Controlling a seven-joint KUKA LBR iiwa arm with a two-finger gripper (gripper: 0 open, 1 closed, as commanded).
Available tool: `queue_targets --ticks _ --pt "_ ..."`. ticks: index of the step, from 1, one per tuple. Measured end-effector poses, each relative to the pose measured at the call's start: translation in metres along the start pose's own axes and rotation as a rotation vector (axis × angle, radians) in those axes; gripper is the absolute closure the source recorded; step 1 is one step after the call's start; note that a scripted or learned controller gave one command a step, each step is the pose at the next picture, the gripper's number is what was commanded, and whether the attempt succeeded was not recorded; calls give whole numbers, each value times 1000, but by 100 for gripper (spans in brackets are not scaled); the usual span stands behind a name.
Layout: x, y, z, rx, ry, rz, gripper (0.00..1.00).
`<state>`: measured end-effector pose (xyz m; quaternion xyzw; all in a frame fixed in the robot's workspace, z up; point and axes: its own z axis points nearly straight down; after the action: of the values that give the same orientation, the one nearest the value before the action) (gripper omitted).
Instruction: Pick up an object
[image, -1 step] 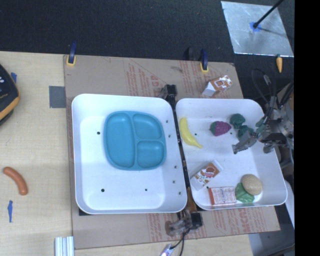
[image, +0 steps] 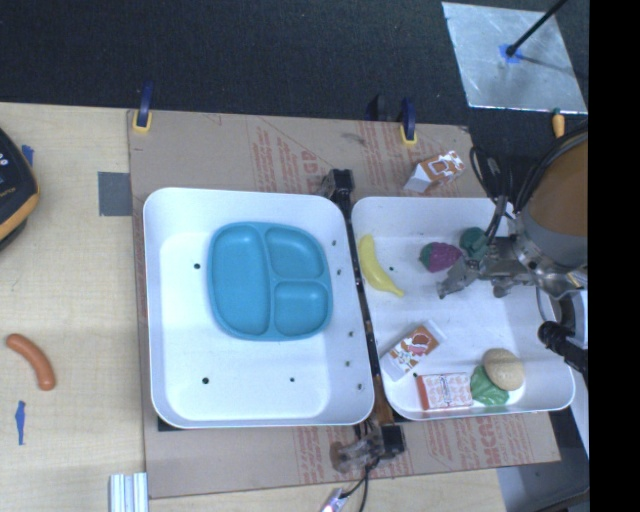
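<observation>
Two white bins side by side on a cardboard sheet, clamped at the far edge w/ yellow-blue clips. The left bin (image: 170, 300) has a blue divided plate (image: 268, 278) lying flat, three compartments, roughly mid-bin, toward the far side.

The right bin (image: 455, 325) holds the loose stuff. A yellow banana (image: 378, 267) lies along its left wall, near the far corner. A purple grape bunch (image: 438, 256) sits further right, w/ a small green item (image: 473, 240) just beyond it, can't make out what it is. Nearer the front: a small red-white carton (image: 413, 349) lying tilted, a flat red-white packet (image: 443, 390) against the front wall, and a green item (image: 489, 388) w/ a tan bun-like lump (image: 504, 369) resting on it, front right corner.

The arm comes in from the right, orange band showing at the edge. The gripper (image: 452, 286) is low over the right bin, just right of and slightly nearer than the grapes, pointing left. Its fingers look spread a bit, nothing seen between them, so it's not gripping anything. Whether a tip touches the grapes, can't tell.

Outside the bins: another small carton (image: 434, 172) on the cardboard behind the right bin, a sausage (image: 32, 360) on the wooden bench at far left, and a black-yellow device (image: 14, 195) at the left edge.
</observation>
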<state>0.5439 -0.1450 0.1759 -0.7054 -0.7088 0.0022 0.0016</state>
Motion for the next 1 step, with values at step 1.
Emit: queue_targets --ticks 1 --pt "-12 77 35 -2 0 -1 0"
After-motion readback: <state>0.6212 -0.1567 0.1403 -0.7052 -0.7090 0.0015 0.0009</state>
